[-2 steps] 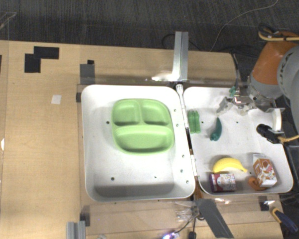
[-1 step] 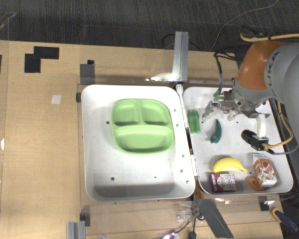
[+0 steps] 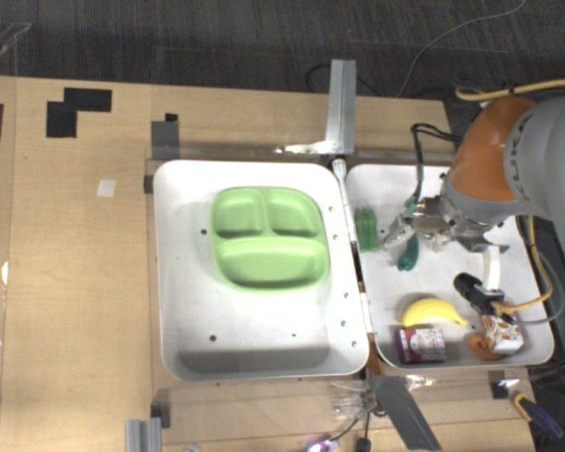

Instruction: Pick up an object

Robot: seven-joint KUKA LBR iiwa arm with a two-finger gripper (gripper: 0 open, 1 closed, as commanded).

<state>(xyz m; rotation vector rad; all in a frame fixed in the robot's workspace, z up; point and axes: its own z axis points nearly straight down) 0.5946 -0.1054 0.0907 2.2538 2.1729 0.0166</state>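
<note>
Maroon can [image 3: 421, 345] frontmost; teal object [image 3: 408, 253] just below parted fingers [image 3: 394, 236], not gripped.

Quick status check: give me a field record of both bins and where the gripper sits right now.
left bin: green divided plate, roughly central
right bin: green block by its left wall; teal object mid-bin; banana, dark red container and orange-brown packet toward the view's lower edge
gripper: over the right bin, just above the teal object
grasp: cannot tell
</note>
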